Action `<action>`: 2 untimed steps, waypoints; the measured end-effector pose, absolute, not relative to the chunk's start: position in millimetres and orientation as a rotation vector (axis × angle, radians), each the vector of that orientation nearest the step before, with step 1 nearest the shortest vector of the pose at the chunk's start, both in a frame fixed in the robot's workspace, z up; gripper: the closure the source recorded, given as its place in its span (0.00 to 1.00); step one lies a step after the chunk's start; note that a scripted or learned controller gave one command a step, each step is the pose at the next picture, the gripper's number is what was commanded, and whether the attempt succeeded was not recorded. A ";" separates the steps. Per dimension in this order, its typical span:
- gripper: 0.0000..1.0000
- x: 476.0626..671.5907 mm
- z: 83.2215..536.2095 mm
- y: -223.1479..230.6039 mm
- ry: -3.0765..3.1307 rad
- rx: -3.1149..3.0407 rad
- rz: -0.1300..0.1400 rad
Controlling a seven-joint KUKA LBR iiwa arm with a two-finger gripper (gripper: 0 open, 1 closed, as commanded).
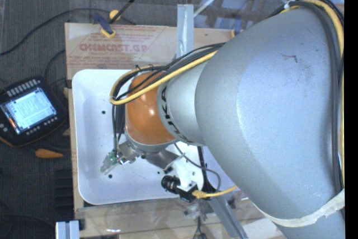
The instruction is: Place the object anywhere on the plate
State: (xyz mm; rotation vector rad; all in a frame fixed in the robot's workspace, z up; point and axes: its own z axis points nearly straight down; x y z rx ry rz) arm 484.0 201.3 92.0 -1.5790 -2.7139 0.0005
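Observation:
My grey arm (pixel 263 115) reaches in from the right and covers most of the bench. Its orange band (pixel 142 112) and wrist hang over the middle of the left white bin (pixel 89 120). Below the band, the gripper (pixel 131 155) points down toward the bin's floor near the front. A small greenish-white piece (pixel 109 161) sticks out at the gripper's left side, just above the bin floor; I cannot tell whether it is part of the gripper or a loose object. Yellow and black cables (pixel 140 84) loop around the wrist.
A control pendant (pixel 28 109) with a lit screen lies left of the bin. Cardboard (pixel 123 45) with a yellow-and-blue clamp (pixel 107 22) lies behind the bin. An orange-handled tool (pixel 47 153) rests at the left. A metal post (pixel 185 28) stands behind.

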 end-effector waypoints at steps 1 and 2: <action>1.00 484.0 99.7 201.9 -2.710 -1.578 0.001; 1.00 520.2 93.0 223.5 -2.973 -1.026 -0.003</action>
